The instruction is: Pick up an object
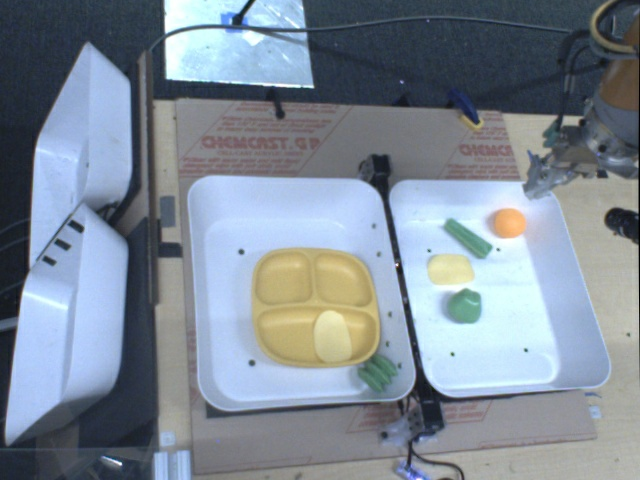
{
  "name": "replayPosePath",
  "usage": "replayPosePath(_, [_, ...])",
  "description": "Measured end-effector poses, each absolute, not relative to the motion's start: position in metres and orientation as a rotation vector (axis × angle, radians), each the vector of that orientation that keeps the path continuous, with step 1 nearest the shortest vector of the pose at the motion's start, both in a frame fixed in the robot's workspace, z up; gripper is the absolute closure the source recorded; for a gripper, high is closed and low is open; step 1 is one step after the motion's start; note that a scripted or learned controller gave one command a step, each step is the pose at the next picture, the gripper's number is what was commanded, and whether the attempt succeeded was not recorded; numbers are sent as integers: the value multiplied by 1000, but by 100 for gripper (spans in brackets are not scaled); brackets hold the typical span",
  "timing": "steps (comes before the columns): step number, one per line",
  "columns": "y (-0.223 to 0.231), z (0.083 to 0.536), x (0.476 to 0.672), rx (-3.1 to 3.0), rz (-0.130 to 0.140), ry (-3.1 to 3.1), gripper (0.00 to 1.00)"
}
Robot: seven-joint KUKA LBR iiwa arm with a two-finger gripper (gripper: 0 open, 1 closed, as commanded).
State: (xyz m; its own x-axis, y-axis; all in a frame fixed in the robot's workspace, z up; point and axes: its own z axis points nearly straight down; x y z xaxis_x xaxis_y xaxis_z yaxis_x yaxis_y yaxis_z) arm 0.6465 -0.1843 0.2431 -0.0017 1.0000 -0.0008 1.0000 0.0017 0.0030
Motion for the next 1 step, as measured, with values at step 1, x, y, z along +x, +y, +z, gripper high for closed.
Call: replayPosePath(1, [-144,235,667,2217,2,2226,100])
